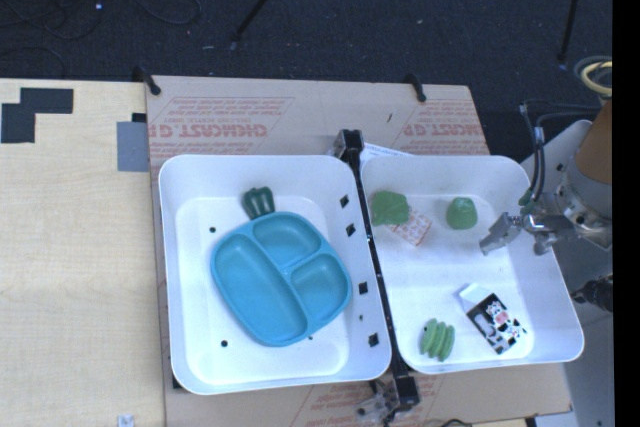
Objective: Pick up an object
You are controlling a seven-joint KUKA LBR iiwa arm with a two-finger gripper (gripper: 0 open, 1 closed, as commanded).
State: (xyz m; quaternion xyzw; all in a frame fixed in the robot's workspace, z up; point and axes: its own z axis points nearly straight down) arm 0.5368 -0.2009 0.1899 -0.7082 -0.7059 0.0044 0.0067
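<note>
Arm (590, 165) cut off at right edge; pincer (515, 233) too blurred to read. Print on small card (412, 231) illegible. Dark green thing (259, 203) partly under blue plate (280, 277).

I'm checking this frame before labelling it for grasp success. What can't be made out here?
- Gripper, camera view: small and blurred at the right bin's edge; whether the jaws are open or shut is unclear.
- Arm: cut off by the right edge beyond the wrist.
- Black-and-white card: print too small to read.
- Dark green object: partly tucked behind the blue divided plate, shape uncertain.
- Pale packet: too blurred to identify.
</note>
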